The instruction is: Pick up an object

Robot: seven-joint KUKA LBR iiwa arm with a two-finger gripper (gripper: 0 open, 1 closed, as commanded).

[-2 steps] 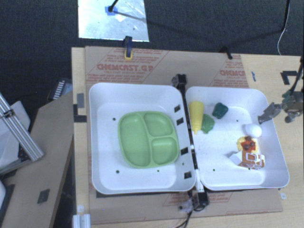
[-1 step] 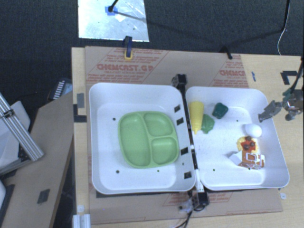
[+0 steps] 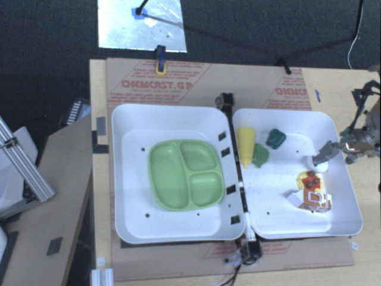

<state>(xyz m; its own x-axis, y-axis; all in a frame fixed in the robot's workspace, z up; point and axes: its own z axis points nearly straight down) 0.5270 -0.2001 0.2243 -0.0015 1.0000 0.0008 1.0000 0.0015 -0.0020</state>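
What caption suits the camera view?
Gripper over the right bin, near a small carton; green divided plate in left bin.

Grey metal gripper [image 3: 326, 154], thin cables

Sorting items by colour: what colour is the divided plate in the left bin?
Light green; the divided plate shows clearly in the camera view.

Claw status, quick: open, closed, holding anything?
Claw: open or closed cannot be told; nothing visibly held, at the right bin's right edge above the white-and-orange packet.
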